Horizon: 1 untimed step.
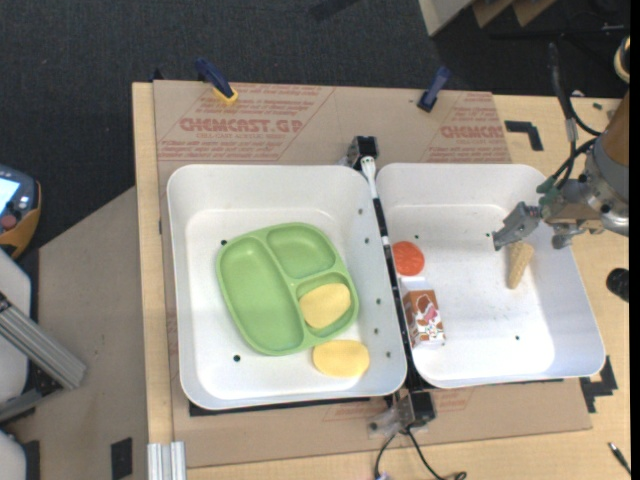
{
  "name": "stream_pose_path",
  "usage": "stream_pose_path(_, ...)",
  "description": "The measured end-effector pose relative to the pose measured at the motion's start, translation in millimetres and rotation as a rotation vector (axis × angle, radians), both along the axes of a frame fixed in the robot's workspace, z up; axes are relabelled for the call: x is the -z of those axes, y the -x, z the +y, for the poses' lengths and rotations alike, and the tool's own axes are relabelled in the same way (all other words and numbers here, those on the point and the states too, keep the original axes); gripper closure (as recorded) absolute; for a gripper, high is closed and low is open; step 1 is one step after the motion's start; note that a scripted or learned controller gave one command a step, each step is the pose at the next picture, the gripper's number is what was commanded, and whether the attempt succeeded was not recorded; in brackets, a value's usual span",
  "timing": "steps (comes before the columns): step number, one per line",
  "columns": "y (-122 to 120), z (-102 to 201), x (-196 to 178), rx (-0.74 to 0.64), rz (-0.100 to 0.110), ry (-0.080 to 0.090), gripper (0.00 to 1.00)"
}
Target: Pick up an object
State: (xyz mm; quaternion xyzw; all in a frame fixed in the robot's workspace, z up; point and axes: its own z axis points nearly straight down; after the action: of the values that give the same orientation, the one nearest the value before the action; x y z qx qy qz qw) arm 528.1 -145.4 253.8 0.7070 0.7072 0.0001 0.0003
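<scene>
Two shallow white bins sit side by side at centre frame: left bin (180, 268), right bin (572, 303), rims touching along the middle. Both rest on a brown cardboard sheet (300, 118) with red printed lettering. Blue clamp with yellow tip (216, 82) at upper left edge of the sheet; plain blue clamp (434, 88) upper right. Black clip (362, 152) at the top of the bins' seam. Dark carpet (80, 68) beyond. Aluminium rail (40, 343) lower left.

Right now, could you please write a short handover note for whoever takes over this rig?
Gripper: over the right bin, above a tan cone; nothing seen between its fingers.
Right bin also holds an orange round piece and a small red packet by its left wall.
Left bin: green tray with one yellow piece in it, another beside it.
Done: nothing lifted. Left: pick one object.
</scene>
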Motion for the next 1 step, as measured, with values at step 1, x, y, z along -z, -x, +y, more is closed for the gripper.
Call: stream_pose_path(1,-0.7,-0.1,-10.8,-0.001,-0.003,0.001,1.00)
